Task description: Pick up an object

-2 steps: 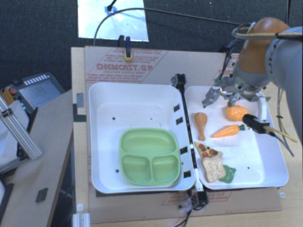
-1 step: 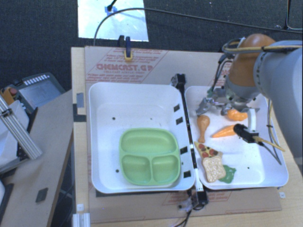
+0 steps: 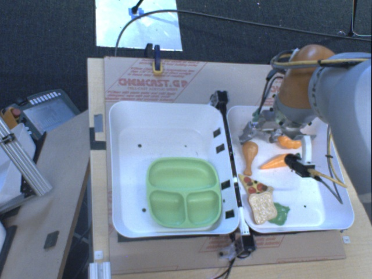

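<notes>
Here's the claw (image 3: 260, 133), low over the far end of the right bin (image 3: 343, 214), and from this slant I cannot tell whether it is apart or together; nothing visibly sits in it. The nearest candidates are right there: the drumstick (image 3: 249, 154) lies just in front of it, narrow end pointing at the pizza slice (image 3: 254, 185), and the carrot (image 3: 273, 162) lies beside that. A small orange piece (image 3: 289, 142) is tucked under the wrist. My call is the drumstick, and the way to do it well is to straddle its slim shank crosswise, not lengthwise, and come straight down so it doesn't skid toward the bin wall. The toast (image 3: 262, 207) and green leaf (image 3: 280, 213) lie flat and look harder to pinch. The green plate (image 3: 184, 192) is over in the left bin (image 3: 133, 132), well apart.
</notes>
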Tool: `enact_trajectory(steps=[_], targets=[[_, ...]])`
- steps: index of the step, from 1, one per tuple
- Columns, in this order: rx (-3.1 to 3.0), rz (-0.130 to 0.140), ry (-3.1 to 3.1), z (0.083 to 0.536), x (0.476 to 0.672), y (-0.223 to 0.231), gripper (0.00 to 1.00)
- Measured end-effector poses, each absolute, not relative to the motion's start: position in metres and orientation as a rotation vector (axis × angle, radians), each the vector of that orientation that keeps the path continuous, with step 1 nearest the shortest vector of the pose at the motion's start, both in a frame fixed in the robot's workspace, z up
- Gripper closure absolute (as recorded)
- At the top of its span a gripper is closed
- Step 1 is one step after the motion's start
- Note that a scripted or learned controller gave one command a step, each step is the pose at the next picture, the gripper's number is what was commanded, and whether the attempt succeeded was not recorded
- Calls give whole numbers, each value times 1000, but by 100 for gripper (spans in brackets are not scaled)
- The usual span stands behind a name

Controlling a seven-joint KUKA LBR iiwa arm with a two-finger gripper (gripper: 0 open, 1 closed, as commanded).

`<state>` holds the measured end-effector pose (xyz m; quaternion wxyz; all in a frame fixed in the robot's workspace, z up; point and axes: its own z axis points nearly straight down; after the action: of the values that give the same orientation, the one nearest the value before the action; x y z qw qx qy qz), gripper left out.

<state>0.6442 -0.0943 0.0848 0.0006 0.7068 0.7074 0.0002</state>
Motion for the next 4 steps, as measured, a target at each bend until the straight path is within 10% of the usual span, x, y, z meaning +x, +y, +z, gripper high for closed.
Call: enact_trajectory(steps=[1,4], targets=[[2219,4,2220,96,645,-94,100],[2213,6,2223,242,657,-96,100]])
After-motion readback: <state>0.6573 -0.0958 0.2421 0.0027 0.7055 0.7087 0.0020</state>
